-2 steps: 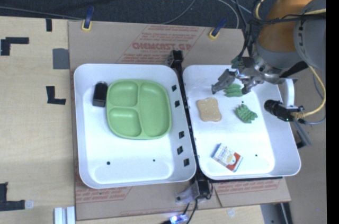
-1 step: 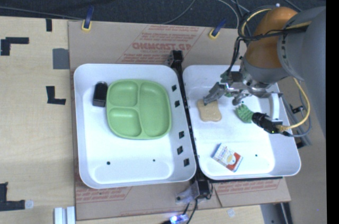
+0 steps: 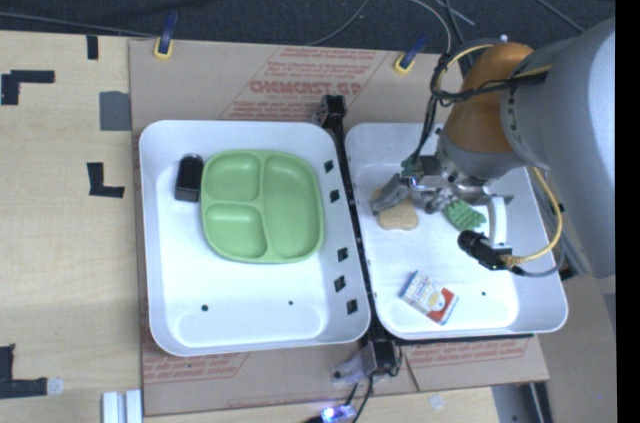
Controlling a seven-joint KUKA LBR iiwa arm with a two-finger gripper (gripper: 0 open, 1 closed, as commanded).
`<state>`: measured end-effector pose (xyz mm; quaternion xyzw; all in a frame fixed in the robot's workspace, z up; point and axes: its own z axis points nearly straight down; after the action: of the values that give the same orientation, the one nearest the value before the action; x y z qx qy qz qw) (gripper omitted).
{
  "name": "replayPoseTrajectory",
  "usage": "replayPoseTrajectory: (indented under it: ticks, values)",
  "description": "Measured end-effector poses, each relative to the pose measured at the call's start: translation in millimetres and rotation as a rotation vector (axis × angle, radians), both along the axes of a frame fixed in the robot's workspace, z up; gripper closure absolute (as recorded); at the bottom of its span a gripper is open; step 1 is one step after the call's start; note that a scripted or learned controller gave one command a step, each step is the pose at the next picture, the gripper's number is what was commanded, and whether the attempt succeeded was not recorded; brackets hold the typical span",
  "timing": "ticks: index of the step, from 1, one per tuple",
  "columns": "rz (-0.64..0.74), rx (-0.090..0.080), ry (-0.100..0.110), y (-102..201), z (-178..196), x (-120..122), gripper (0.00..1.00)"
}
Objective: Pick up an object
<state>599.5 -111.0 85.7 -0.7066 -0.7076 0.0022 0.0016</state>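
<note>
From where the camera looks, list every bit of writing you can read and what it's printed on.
"CHEMCAST GP", faint red print, partly legible: on the cardboard sheet under the bins.
Small packet in the right bin: printed, too small to read.
Black block: no text readable.

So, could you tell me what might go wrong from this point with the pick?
The gripper sits low in the right bin, right by the tan object and a green object; it may nudge one aside or close on neither. Cables hang near the wrist and might snag. The small box lies apart, so it looks safe.
</note>
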Motion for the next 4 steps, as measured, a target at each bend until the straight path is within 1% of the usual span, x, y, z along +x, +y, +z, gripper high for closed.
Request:
replayPoseTrajectory:
  ticks: [1, 2, 3, 4]
  values:
    - [0.002, 0.001, -0.002, 1, 13, 1, 1.0]
    - [-0.001, 0.0, -0.009, -4, 75, 0, 1.0]
    - [0.0, 0.0, -0.01, -2, 138, -2, 1.0]
    - [0.0, 0.001, -0.006, -2, 145, -1, 1.0]
